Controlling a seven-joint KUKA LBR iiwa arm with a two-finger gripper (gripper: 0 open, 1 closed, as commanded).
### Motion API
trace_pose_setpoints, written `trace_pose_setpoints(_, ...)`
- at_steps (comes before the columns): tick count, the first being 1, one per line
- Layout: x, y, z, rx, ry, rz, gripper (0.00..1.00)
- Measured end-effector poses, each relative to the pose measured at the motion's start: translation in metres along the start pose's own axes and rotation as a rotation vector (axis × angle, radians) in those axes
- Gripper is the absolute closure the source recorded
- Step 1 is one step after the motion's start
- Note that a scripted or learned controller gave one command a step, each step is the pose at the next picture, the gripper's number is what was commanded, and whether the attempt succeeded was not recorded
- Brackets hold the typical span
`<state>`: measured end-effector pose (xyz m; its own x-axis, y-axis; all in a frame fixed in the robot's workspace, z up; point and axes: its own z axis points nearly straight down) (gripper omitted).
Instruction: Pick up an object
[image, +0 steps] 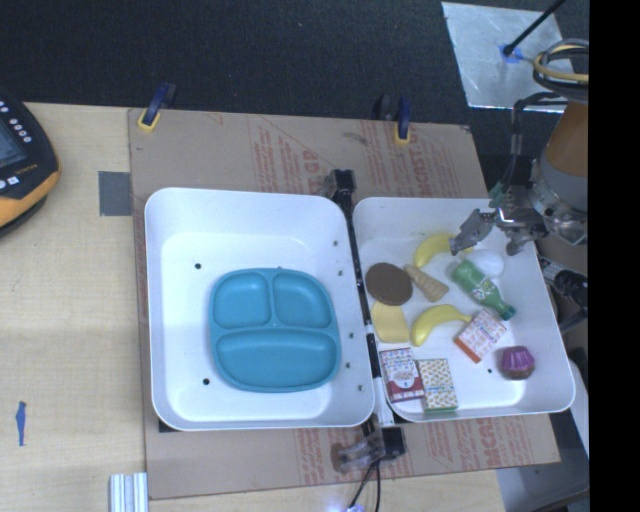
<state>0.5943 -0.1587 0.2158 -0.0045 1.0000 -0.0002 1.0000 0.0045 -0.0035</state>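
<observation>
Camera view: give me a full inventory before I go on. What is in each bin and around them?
Divided plate: 1, blue, left bin.
Bananas: 2, yellow, right bin.
Bottle: 1, green, right bin.
Round disc: 1, brown, right bin.
Small boxes: 3, printed, right bin.
Purple item: 1, right bin.
Clamps: 2, far board edge.
Gripper: 1, grey, over right bin.

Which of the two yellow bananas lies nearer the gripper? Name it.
The upper banana, at the right bin's far side, just left of the gripper. The other banana lies lower, below the green bottle.
</observation>
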Motion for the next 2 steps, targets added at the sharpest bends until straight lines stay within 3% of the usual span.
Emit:
trace_pose_setpoints(1, 0.06, 0.018, 0.129, 0.003, 0.004, -0.004, 0.0)
trace_pose_setpoints(2, 0.056, 0.021, 0.11, -0.006, -0.001, -0.002, 1.0)
